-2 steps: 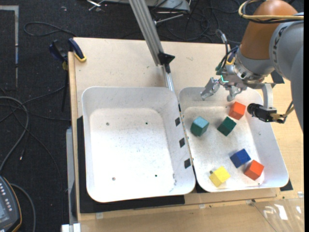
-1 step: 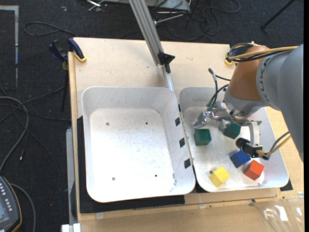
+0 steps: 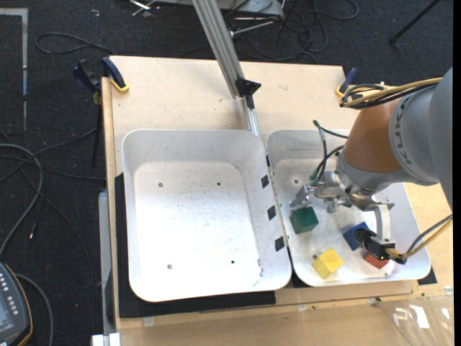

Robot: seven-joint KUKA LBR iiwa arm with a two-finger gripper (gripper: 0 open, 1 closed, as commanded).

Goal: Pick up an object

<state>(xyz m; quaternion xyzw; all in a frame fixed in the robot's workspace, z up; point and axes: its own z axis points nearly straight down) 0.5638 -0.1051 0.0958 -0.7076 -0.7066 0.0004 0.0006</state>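
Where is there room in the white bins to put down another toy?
The left bin has a wide bare floor, bordered by its four white walls. The right bin is crowded: green block, yellow block, blue block and red block sit there, with the hand above the green one.
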